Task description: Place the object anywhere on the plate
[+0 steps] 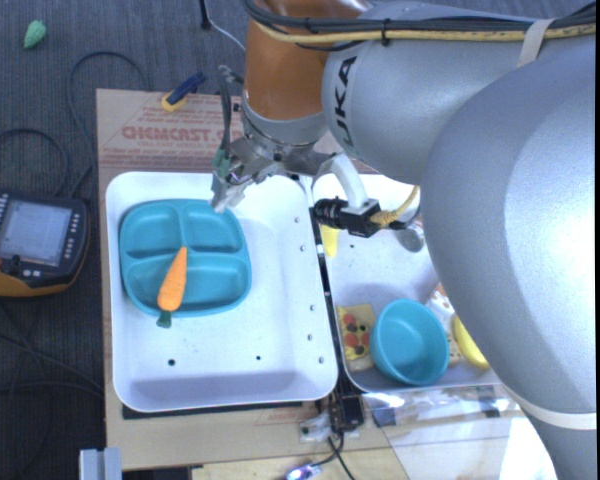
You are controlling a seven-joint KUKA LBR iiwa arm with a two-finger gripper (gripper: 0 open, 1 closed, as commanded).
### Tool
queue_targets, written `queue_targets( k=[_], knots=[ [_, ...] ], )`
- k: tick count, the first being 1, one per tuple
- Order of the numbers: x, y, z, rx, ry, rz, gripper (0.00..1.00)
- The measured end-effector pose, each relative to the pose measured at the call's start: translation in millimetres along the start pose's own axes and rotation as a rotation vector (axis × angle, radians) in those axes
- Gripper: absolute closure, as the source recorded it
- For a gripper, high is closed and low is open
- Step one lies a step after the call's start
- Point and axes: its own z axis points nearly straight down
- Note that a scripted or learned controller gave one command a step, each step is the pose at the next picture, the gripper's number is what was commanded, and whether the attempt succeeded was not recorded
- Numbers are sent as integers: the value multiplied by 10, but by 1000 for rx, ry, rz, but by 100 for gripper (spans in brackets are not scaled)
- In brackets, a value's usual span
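A blue divided plate lies in the left white bin. An orange toy carrot with a green end rests on the plate, reaching from the middle ridge into the front compartment, its green tip at the plate's front rim. My gripper hangs over the plate's far right corner, above and to the right of the carrot, with nothing visibly between its fingers. The arm covers most of the right bin's far side.
The right bin holds a blue bowl, a small card with red and yellow dots and a yellow thing partly under the arm. A teach pendant lies on the floor to the left.
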Motion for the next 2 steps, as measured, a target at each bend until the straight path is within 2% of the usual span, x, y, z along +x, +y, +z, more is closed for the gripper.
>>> queue_targets(
  k=[2],
  knots=[
    [-5, 9, -178, 0, -2, -1, 100]
  ],
)
